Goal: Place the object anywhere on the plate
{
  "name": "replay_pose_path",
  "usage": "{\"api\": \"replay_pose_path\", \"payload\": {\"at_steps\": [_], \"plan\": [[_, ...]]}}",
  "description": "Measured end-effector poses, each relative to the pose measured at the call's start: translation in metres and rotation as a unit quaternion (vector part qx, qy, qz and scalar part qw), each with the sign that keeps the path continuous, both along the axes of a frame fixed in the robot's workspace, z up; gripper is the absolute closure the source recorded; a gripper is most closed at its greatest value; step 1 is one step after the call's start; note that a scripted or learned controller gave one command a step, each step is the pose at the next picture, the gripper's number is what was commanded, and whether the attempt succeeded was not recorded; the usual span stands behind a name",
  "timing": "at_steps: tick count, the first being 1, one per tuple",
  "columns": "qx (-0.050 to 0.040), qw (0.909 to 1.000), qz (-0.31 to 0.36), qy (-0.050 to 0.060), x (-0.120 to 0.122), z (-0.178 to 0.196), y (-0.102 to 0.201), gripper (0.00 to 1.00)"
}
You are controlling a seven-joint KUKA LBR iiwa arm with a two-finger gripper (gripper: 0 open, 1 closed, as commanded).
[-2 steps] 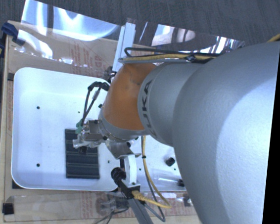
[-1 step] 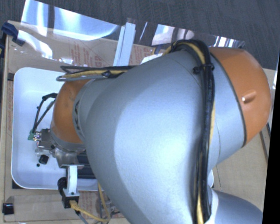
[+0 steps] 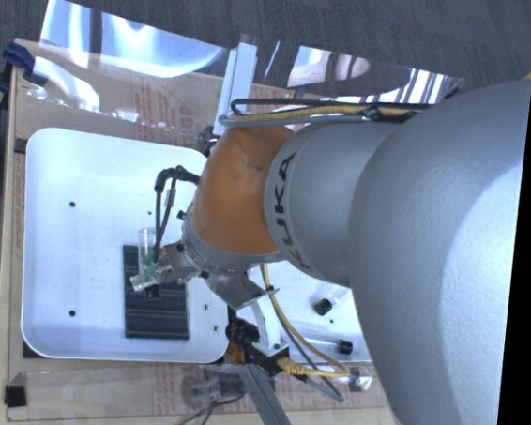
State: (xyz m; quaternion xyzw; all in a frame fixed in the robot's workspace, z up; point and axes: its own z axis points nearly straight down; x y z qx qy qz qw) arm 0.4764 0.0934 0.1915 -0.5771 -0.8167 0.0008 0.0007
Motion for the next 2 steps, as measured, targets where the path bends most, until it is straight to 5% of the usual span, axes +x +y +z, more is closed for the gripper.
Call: {"api": "replay_pose_path", "payload": {"at_steps": [1,2], "plan": [[-0.0012,0.9995,-0.033,0.004,-0.0028,-0.0623,0.0916,1.0],[-0.0012,0.9995,-0.033,0.003,-0.0025,-0.062,0.0913,0.0]]}}
